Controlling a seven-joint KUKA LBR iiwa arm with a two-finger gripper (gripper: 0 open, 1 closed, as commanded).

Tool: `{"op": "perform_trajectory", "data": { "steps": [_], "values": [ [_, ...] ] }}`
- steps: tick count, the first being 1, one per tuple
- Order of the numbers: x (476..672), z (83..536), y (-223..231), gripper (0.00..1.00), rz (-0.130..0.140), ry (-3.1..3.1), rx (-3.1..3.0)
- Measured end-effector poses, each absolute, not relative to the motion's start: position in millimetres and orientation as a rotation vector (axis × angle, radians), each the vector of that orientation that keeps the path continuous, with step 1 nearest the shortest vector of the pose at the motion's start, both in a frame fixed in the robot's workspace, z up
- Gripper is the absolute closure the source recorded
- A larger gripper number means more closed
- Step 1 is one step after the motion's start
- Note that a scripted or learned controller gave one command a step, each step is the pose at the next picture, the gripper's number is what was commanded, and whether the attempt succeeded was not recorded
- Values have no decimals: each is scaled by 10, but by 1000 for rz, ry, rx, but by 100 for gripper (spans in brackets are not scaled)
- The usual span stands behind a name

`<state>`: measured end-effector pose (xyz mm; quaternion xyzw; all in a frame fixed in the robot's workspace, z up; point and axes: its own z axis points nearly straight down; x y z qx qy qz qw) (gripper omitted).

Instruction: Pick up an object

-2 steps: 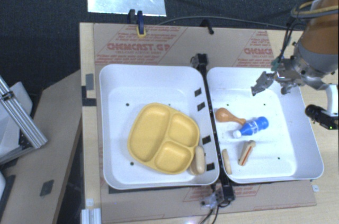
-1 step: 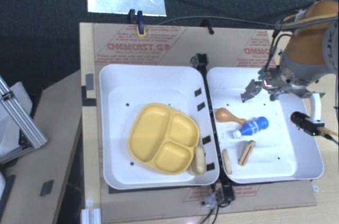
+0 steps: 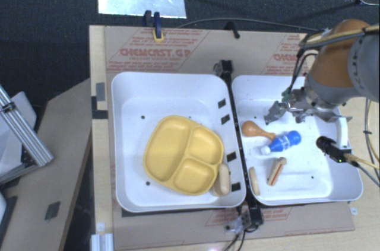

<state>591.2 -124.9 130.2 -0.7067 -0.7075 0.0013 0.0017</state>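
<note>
Two white bins are seen side by side on the worktop, and the right bin is taken as the landmark. Inside it, near its left wall, a tan drumstick is laid; just right of that a blue bottle with a white cap lies on its side. Below the bottle a hot dog is placed at a slant, and a pale bread stick rests against the left wall. The pincer is held over the upper middle of this bin, above the drumstick and bottle; nothing is seen between its fingers, and whether they are spread or closed cannot be told.

In the left bin, beyond the right bin's left wall, a yellow divided plate is set, with a beige roll touching its lower right edge.

Under the bins, a brown sheet is printed in red with "CHEMCAST", read upside down behind the left bin; the matching print behind the right bin is partly hidden.
</note>
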Motion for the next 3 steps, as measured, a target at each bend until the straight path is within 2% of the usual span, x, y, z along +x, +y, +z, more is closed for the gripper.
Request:
{"op": "perform_trajectory", "data": {
  "steps": [1, 2, 3],
  "values": [
    [5914, 823, -1245, 0, 1, -2222, -2218],
    [5927, 955, -1250, 100, -3, -2226, -2221],
    [5913, 1402, -1201, 100, -4, -2228, -2220]
  ]
}}
